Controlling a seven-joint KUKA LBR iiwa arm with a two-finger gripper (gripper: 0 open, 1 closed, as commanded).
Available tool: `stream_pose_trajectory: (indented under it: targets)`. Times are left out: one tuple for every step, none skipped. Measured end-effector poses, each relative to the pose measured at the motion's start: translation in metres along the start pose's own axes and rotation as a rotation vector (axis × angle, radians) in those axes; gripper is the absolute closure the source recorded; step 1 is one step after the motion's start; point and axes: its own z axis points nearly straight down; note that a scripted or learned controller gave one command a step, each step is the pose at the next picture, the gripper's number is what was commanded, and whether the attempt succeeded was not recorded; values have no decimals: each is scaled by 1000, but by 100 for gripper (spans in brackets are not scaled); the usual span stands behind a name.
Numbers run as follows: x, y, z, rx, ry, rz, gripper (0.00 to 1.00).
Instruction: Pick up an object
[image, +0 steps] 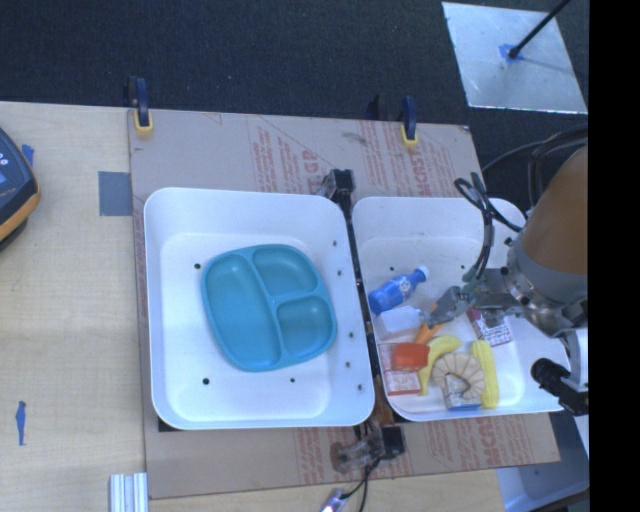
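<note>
On your bench (70, 330), the left bin (170, 215) holds a blue divided tray (268, 306). The right bin (420, 220) holds the clutter: a blue bottle (396, 289) lying with its long axis running near-left to far-right, cap far-right. The end effector (452, 300) hangs just right of it; its grip you cannot tell.

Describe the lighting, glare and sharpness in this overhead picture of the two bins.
Camera view: light is even and soft; the left bin shows faint shading along its inner walls; the blue divided plate has no strong glare; the arm's orange band is blurry; small items near the gripper look soft.
</note>
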Motion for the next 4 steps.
stream_pose_trajectory:
  targets:
    - [9, 1, 107, -9, -2, -1, 0]
    - [-31, 103, 109, -3, -1, 0, 0]
    - [-39, 72, 109, 0, -1, -1, 0]
    - [2, 54, 110, 0, 0, -2, 0]
